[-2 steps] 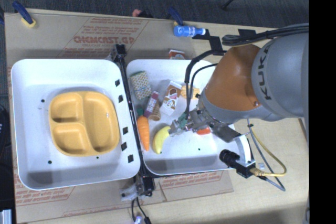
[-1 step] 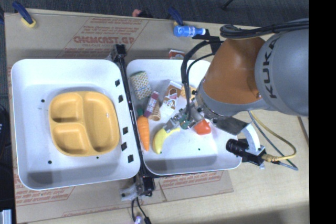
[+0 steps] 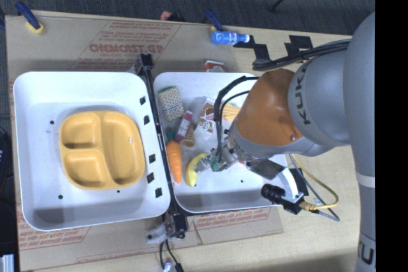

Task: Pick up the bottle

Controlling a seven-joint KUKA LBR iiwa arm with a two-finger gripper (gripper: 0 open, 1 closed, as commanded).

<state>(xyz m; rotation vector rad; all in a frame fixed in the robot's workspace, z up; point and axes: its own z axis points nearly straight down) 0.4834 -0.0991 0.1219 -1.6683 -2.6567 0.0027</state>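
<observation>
Your bottle (image 3: pixel 185 128) lies flat in the right bin (image 3: pixel 210 202), left-centre, long axis running roughly 1 to 7 o'clock (which end is the cap, can't tell). Carrot (image 3: pixel 173 162) just at its 6, banana (image 3: pixel 193 169) beside that, a packet (image 3: pixel 170 102) at its 11. Bin divider wall close at 9. Gripper (image 3: pixel 215 164) sits at the bottle's 4 o'clock near the banana; claw state can't tell. Left bin (image 3: pixel 29 156) holds a yellow tray (image 3: pixel 102 149).

bottle (image 3: pixel 185 127): small, dark maroon w/ pinkish label, lying on its side in right bin's left part, just above carrot, right of the patterned packet. not gripped.
</observation>
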